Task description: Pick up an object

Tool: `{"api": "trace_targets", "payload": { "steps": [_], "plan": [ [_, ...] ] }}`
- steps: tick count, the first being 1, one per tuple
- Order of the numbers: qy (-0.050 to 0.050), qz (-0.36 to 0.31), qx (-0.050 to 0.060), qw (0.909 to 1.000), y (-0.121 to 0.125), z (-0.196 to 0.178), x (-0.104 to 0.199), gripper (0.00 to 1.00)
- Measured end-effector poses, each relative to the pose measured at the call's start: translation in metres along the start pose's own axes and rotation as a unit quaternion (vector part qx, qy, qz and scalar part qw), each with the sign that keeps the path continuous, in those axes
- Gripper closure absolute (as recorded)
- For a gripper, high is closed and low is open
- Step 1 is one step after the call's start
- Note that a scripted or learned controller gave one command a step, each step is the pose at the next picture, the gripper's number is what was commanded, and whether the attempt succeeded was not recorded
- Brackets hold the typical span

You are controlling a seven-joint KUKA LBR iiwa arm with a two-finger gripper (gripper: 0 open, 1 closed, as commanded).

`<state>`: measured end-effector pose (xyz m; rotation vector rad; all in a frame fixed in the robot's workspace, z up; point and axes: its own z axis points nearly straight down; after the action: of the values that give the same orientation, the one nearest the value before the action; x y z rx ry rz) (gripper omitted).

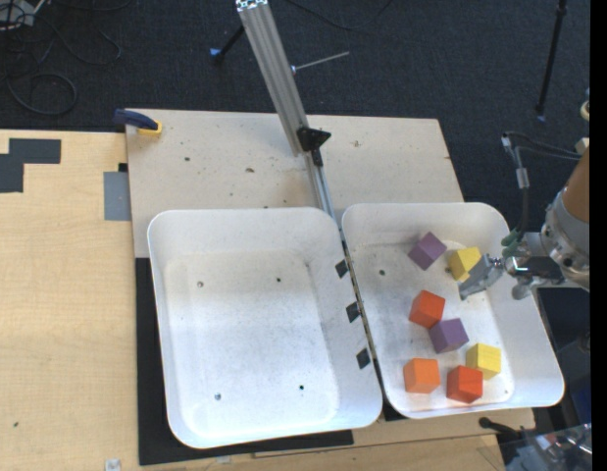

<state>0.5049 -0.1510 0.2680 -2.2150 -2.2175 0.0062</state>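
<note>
Gripper (482,276) low over the right bin's (538,386) right edge, grey fingers reaching leftward toward the yellow cube (467,261); width of the opening not readable from this angle, and nothing seen between the fingers. Just left of the tips, that yellow cube, close beside a purple cube (428,250) on its far-left side. Nearer the camera, a red-orange cube (427,309), touching or nearly touching a second purple cube (448,335). Along the near wall, an orange cube (422,374), a red cube (466,384) and a second yellow cube (484,358), packed tight.

Probably best to aim for the nearest yellow cube: centre over it, square the fingers to two flat opposite faces, descend fully before closing, keep clear of the purple neighbour.

All blocks matte, sharp-edged, likely wood or foam; easy flat faces, little slip. Bins smooth white plastic, shallow, rounded corners, speckled with dark marks. Left bin (166,263) alongside, on a pale scuffed tabletop (381,155).
</note>
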Motion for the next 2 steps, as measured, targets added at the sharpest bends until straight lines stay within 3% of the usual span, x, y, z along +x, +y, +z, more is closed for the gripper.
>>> {"api": "trace_targets", "payload": {
  "steps": [1, 2],
  "plan": [
    [-0.001, 0.002, -0.003, 1.0, 0.001, -0.002, -0.001, 0.0],
    [0.0, 0.001, 0.001, 1.0, 0.008, 0.058, -0.001, 0.0]
  ]
}}
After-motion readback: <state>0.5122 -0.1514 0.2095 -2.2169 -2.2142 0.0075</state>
